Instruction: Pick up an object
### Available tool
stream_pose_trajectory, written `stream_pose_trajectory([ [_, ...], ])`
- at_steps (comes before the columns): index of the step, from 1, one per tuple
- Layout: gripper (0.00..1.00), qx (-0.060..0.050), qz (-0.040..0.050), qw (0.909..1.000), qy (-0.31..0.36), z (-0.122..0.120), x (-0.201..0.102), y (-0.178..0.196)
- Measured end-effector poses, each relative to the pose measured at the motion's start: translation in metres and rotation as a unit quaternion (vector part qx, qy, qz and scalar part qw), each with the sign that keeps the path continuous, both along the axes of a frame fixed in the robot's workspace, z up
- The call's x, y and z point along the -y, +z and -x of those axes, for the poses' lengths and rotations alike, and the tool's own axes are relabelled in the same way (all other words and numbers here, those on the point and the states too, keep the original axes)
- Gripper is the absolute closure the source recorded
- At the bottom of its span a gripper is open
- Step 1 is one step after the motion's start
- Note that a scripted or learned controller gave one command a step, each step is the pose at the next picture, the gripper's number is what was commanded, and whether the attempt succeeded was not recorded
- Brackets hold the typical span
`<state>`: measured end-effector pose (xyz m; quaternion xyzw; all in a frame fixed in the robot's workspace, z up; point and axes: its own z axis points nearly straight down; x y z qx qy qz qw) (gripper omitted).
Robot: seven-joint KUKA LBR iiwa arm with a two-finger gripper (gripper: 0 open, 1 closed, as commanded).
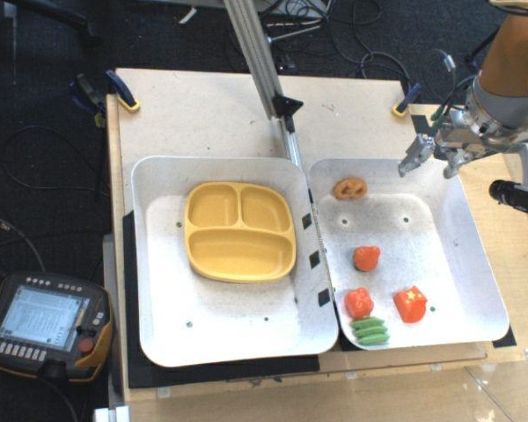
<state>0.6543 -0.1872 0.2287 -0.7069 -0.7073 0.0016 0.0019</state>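
No writing I can read; my gripper [431, 159] hangs spread and bare over the right bin's [475, 262] far edge.

The arm [510, 60] is cut off by the right and top edges, so only its wrist end shows. The claw [431, 158] is too small to read clearly. The handheld controller [44, 323] partly leaves the left edge.
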Motion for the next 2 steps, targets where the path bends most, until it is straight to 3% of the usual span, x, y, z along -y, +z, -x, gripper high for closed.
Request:
stream_pose_trajectory([
  [2, 0.0, 0.0, 0.0002, 1.0, 0.0, 0.001, 0.01, -0.097],
])
